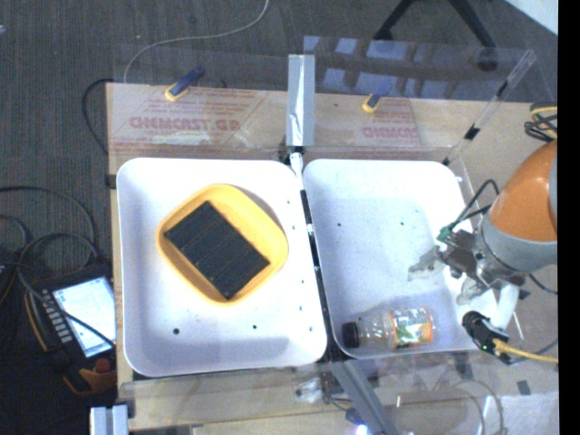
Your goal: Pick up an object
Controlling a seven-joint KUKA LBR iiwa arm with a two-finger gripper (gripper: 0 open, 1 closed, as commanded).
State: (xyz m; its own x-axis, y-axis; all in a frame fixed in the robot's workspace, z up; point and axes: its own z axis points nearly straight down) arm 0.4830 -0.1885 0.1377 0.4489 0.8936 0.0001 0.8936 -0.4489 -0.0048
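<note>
Bottle [391, 327] lies along the right bin's [381, 198] near wall.
Gripper [453, 261] hovers just right of it; its opening cannot be told.

One camera is fixed high above the bench [118, 134] and looks down at a slant on both white bins [136, 352], fairly distant.

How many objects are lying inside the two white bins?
2: a yellow dish holding a black ridged pad in the left white bin, and a clear plastic bottle at the right white bin's near edge.
</note>
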